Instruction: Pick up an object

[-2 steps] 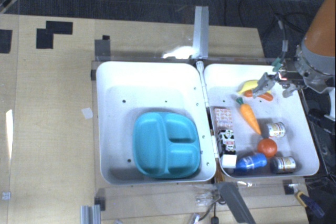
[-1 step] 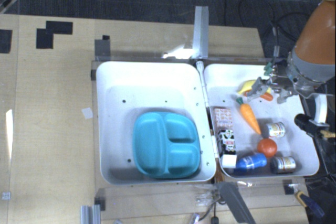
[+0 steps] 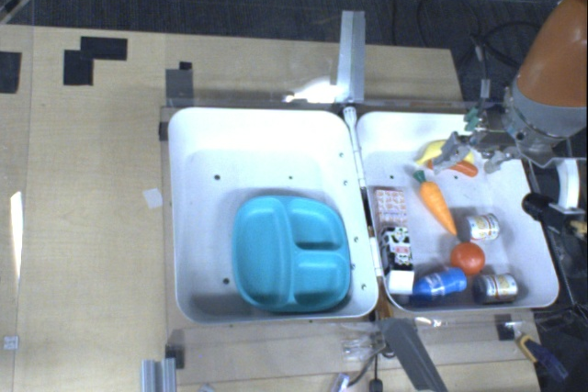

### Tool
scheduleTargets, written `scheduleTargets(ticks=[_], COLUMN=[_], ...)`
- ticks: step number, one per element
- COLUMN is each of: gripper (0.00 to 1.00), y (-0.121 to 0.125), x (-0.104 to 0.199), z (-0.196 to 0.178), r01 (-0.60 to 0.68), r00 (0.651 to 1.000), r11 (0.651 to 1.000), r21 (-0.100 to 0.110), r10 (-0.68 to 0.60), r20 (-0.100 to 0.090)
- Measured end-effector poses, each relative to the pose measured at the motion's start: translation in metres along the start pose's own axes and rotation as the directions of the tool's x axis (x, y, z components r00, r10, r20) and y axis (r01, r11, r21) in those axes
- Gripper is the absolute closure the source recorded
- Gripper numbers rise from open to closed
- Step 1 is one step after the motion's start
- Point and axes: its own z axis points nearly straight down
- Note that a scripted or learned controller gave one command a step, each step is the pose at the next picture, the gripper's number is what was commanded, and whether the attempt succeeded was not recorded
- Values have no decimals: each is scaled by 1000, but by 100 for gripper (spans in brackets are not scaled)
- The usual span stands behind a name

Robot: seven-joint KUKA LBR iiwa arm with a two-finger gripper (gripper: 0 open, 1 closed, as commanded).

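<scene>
My gripper (image 3: 470, 155) hangs over the back of the right bin (image 3: 542, 225), below the arm's orange band. Its two grey fingers (image 3: 448, 150) stand apart, so it is open. A small orange-red piece (image 3: 466, 168) lies just below the gap between them, and I cannot tell if they touch it. A yellow object (image 3: 428, 152) lies right beside the left finger. An orange carrot (image 3: 438, 207) lies a little in front of the gripper, pointing toward the bin's front.
Nearer the front of the right bin are a silver can (image 3: 482, 227), a red ball-like fruit (image 3: 468, 258), a dark can (image 3: 497, 288), a blue bottle (image 3: 436, 285) and small printed cartons (image 3: 392, 216). The left bin (image 3: 197, 197) bears a blue divided plate (image 3: 292, 252).
</scene>
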Motion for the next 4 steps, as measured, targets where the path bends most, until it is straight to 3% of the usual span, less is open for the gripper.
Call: scheduleTargets(ticks=[1,2,3,4], gripper=[0,0,0,0], y=[47,38,-13,-21], x=[-33,-29,-29,-17], z=[34,-34,120,142], r01=[-42,35,11,-31], r00=[999,999,1000,1000], r11=[999,999,1000,1000], r21=[4,0,5,-6], r10=[42,-35,-11,31], r20=[0,0,-1,2])
